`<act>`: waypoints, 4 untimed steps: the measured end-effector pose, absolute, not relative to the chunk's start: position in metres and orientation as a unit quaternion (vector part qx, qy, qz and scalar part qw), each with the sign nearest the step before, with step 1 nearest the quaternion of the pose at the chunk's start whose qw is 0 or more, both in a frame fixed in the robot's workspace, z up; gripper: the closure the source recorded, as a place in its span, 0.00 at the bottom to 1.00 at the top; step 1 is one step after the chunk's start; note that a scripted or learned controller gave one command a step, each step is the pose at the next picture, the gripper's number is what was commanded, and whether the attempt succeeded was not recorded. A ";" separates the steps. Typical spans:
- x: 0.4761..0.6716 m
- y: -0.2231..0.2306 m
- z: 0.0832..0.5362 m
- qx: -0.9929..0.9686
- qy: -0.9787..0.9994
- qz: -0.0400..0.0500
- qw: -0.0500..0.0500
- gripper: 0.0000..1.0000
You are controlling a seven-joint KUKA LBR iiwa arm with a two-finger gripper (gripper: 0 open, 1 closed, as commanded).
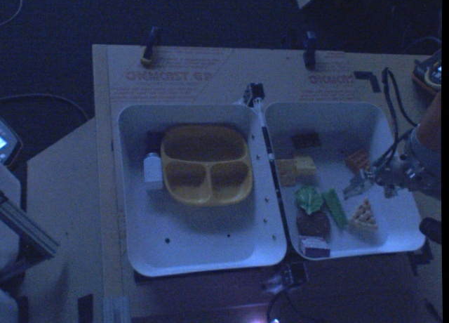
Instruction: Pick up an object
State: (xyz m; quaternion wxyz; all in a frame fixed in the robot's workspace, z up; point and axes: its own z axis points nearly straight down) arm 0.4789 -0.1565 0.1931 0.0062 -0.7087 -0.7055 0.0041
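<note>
The gripper (356, 187) is hovering in the right bin (319, 113), just beside the cake slice (363, 215); its grasp state is indeterminable.

1. A yellow divided plate (206, 163) is seen in the white left bin (133, 195).
2. Just left of the plate, a white bottle (152, 168) is seen.
3. Right of the plate, a green leaf (309, 199), an orange block (356, 159) and a tan dotted wedge (364, 215) are seen.
</note>
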 end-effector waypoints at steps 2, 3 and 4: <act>0.483 -0.146 0.141 -0.707 -0.707 0.001 0.004 0.00; 0.485 -0.147 0.091 -0.707 -0.707 -0.001 -0.002 0.00; 0.486 -0.147 0.104 -0.708 -0.707 -0.002 -0.005 1.00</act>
